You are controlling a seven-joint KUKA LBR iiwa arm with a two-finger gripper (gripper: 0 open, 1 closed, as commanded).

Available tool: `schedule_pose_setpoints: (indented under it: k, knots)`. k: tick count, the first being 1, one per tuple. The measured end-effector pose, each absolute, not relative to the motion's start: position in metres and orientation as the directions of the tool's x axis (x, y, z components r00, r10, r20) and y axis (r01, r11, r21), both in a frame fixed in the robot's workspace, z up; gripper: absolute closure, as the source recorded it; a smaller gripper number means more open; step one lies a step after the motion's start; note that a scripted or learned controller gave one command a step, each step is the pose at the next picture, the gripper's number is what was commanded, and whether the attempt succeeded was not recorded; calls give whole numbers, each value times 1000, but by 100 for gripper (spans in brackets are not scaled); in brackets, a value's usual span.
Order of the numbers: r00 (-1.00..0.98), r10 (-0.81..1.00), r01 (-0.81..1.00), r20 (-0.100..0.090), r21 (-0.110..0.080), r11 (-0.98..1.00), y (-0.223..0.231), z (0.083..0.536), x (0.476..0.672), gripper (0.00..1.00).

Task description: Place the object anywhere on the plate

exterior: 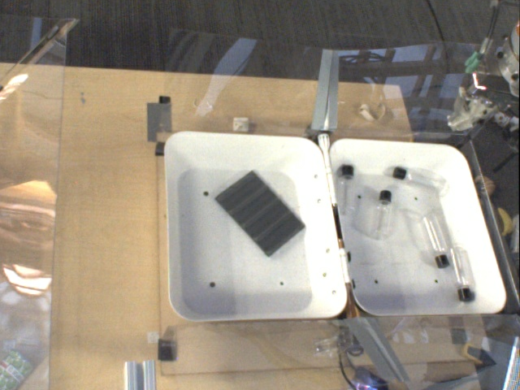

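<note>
While vials (pixel 383 211) lie in right bin (pixel 398 276), jaws far upper right, state unclear.

The robot's hardware (pixel 487 88) appears at the top right corner as a pale grey, metallic cluster of small angular parts. Thin dark cables run across it, and a small green spot sits on it (details too blurred to tell).

Wooden bench (pixel 106 242) bearing two white bins (pixel 183 299).
</note>
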State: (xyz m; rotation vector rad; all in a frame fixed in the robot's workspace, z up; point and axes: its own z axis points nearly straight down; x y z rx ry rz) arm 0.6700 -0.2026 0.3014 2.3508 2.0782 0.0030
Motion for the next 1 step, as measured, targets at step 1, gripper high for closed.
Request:
schedule_pose_setpoints:
  k: [1]
  knots:
    - [94, 996, 996, -2, 4, -94, -200, 314, 670, 100]
